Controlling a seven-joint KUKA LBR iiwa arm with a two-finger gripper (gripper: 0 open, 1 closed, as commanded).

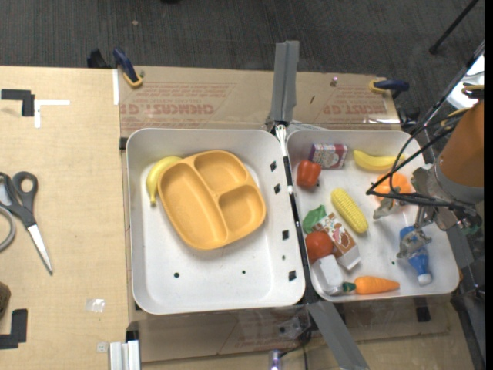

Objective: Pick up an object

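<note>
So the arm comes in from the right, and the gripper (414, 236) sits low over the near right part of the right bin (385, 293), right above a small blue bottle (420, 267). It looks like it's touching the top end of the bottle, or close to it. There's too much cable and metal clutter there, so I honestly can't tell if the pincer is spread or pinched together, and nothing is visibly held.

My read is that it's at the reach-down step, with the lift not yet done. The bottle lies flat on the bin floor, near the right wall.

The next move probably needs the gripper centred across the bottle's narrow body before it squeezes, then a straight pull up. The carrot (376, 285) lies just to the left of the bottle along the near wall, and the corn cob (349, 210) is further left, so there's room. The left bin (146, 284) has a yellow divided plate (212, 199) with a banana (158, 174) tucked at its left edge, well apart from all this.
</note>
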